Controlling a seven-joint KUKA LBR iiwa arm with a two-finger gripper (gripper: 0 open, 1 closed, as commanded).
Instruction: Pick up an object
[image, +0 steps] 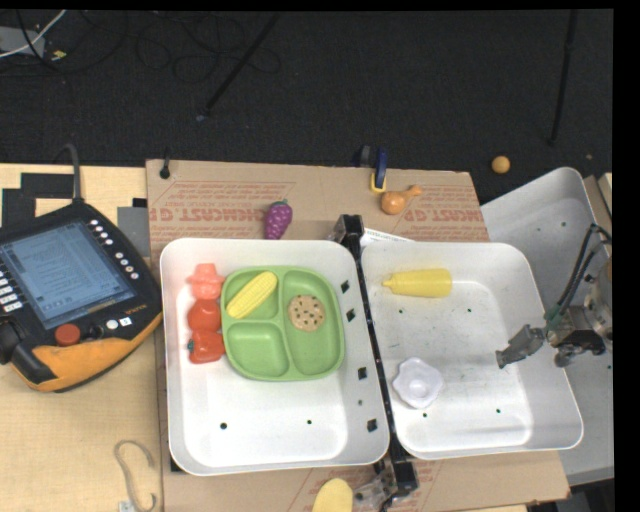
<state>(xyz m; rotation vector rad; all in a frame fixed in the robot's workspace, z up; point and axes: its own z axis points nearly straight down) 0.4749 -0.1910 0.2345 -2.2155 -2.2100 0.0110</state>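
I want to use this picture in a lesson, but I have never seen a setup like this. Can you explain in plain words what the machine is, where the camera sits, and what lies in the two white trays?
The camera is fixed above a bench and looks down at a slant. The machine is a robot arm reaching in from the right; its gripper hangs over the right edge of the right bin and holds nothing visible. That bin contains a yellow mustard-style bottle and a small white cup-like piece. The left bin holds a green divided plate with a toy corn cob and a cookie in separate compartments, and red and pink toy pieces beside it. On the left lies the arm's handheld control tablet.
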